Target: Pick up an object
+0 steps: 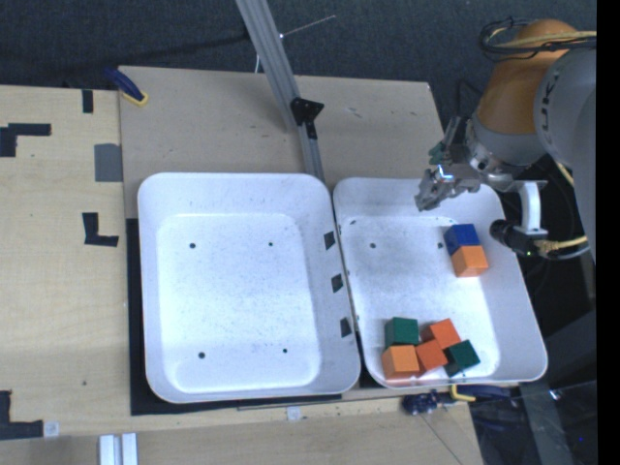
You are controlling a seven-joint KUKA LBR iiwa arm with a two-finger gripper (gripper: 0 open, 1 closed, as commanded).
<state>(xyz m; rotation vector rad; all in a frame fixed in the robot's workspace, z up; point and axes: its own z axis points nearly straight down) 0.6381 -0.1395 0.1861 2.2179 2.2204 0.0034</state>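
Approach step in hand, nothing lifted yet. Gripper poised over the far edge of the right bin, near its upper rim, with no object seen between the jaws; whether the jaws stand apart or together, impossible to tell from this slanted view. Nearest candidates: a blue block touching an orange block, both lying just beside the gripper toward the near side, inside the same bin. Further off, at the near end of that bin, a tight cluster of green and orange blocks. Left bin beside it on the table. Next move, by judgement: short shift toward the blue and orange pair, centring over one block, descent, then closing. Probable difficulty: the two blocks touching, so little room for a finger between them.
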